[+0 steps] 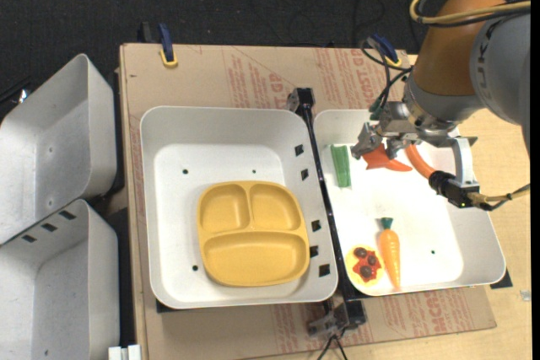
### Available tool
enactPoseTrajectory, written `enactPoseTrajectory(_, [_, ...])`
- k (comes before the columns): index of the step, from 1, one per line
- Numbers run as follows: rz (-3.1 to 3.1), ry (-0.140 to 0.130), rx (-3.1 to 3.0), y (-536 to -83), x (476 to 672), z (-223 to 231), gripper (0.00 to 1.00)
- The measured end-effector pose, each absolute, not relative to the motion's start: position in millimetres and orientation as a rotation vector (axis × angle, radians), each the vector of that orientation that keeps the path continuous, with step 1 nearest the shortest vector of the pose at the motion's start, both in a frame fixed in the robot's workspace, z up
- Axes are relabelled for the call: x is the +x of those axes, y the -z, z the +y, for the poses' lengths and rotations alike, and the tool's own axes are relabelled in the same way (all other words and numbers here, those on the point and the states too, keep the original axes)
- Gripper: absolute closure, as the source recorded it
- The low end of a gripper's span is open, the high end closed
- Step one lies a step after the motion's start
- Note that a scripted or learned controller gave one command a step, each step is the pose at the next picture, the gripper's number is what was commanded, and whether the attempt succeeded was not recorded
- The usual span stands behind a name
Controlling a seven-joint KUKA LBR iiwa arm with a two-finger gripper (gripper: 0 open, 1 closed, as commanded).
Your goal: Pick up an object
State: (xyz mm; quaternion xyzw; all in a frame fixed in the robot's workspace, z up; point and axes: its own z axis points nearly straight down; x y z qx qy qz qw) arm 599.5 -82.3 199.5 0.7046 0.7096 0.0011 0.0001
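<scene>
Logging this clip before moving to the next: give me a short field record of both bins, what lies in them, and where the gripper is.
left bin: holds a yellow divided tray
right bin: holds a green block, a toy carrot, a small yellow plate with dark red pieces, and orange-red pieces under the gripper
gripper: low over the far part of the right bin, at the orange-red pieces
grasp: cannot tell
arm: reaches in from the right
</scene>
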Motion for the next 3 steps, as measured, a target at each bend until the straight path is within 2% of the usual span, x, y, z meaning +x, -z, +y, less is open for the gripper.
enactPoseTrajectory(2, [2.231,-0.003,2.213,-210,612.8,24,1.0])
enactPoseTrajectory(3, [2.23,-0.001,2.213,-211,607.1,81,1.0])
